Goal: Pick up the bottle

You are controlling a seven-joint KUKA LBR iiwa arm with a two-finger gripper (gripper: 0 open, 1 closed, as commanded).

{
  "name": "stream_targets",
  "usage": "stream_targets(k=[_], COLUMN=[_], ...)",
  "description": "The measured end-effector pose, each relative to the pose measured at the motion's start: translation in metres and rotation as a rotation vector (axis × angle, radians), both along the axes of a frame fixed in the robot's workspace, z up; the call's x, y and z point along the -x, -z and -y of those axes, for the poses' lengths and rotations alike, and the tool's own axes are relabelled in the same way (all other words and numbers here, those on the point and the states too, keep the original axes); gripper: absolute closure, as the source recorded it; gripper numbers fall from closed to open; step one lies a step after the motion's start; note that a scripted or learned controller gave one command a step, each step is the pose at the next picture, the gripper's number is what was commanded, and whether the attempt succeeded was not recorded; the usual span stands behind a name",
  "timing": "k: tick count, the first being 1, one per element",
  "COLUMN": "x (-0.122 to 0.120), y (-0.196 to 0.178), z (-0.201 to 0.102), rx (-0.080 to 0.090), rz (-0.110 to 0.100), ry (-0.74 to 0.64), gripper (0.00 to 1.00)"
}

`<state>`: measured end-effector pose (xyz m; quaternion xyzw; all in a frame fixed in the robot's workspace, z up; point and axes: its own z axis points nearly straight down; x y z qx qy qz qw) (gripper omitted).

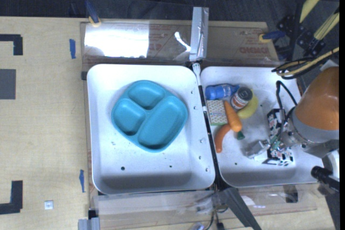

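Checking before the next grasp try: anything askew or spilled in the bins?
Nothing spilled. The small bottle with a dark cap lies among a blue packet, a carrot and a yellow piece, crowded at the right bin's far left.

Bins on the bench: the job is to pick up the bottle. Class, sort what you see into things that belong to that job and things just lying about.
Belongs to the job:
- bottle, right bin
- gripper, low in the right bin, apart from the bottle

Just lying about:
- blue tray, left bin
- carrot
- orange piece
- blue packet
- yellow piece

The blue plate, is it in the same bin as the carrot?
No, the blue plate lies in the left bin; the carrot lies in the right bin.
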<state>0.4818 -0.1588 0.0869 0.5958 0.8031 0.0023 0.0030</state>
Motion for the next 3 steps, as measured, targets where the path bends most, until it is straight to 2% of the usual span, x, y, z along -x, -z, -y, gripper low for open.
stream_targets(k=[1, 2, 3], x=[-0.012, -0.012, 0.001], y=[0.000, 0.000, -0.044], z=[0.032, 0.032, 0.061], rx=[0.003, 0.003, -0.004], rz=[-0.001, 0.000, -0.007], ry=[-0.235, -0.235, -0.157], gripper=[0.00, 0.00, 0.00])
